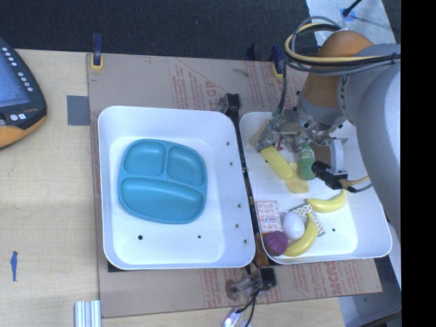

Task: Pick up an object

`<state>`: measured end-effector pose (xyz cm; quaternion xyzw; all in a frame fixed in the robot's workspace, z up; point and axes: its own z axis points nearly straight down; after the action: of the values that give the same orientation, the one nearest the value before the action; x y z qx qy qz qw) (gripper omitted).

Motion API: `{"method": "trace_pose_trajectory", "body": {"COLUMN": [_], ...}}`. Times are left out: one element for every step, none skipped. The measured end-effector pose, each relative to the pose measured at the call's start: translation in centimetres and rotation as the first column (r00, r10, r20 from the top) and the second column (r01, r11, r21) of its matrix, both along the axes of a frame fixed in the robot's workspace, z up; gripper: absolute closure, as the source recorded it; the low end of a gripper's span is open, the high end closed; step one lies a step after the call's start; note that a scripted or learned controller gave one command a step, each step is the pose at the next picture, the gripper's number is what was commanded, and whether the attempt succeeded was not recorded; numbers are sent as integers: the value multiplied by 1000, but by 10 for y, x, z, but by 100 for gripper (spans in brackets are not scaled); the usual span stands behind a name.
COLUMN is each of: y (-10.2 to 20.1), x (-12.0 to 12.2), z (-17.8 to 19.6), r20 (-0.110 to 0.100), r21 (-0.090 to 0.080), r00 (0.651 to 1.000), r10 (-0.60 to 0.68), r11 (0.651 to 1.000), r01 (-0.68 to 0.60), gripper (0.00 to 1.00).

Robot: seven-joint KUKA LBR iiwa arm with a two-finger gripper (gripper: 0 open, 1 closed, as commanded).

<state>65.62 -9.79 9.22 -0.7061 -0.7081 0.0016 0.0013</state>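
Camera view: arm enters from the right, orange band above the wrist. Gripper (pixel 294 136) sits low over the back part of the right bin (pixel 371 240), amid the toy food. Its state can't be read from here; the wrist body hides the tips, and nothing shows clamped.

Nearest candidates: a yellow corn cob (pixel 277 162) lying slantwise just below and left of the gripper, and a small green bottle (pixel 306 163) just below and right of it. Both are close under the tool; touching or not, cannot tell.

Further forward in the same bin: banana (pixel 328 203), second banana (pixel 304 238), white egg (pixel 293 225), purple piece (pixel 275 242), small printed packet (pixel 266 213), clustered near the front left corner, well clear of the gripper.

Left bin (pixel 112 182) holds a blue divided plate (pixel 163 181), apart from the work.

Judgement: step in hand is settling on one item. Best to centre on a single piece, cob or bottle, not straddle both; descend straight, close across the narrow width, lift slowly and check that it comes up.
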Motion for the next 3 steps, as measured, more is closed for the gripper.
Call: {"method": "trace_pose_trajectory", "body": {"y": [-1,0,1], "x": [0,-2,0], "z": [0,0,0], "r20": [0,-3,-1], "r21": [1,1,-1], "r00": [1000,1000,1000], "r10": [2,3,4], "r11": [1000,1000,1000], "r01": [-2,-3,-4], "gripper": [0,0,0]}}
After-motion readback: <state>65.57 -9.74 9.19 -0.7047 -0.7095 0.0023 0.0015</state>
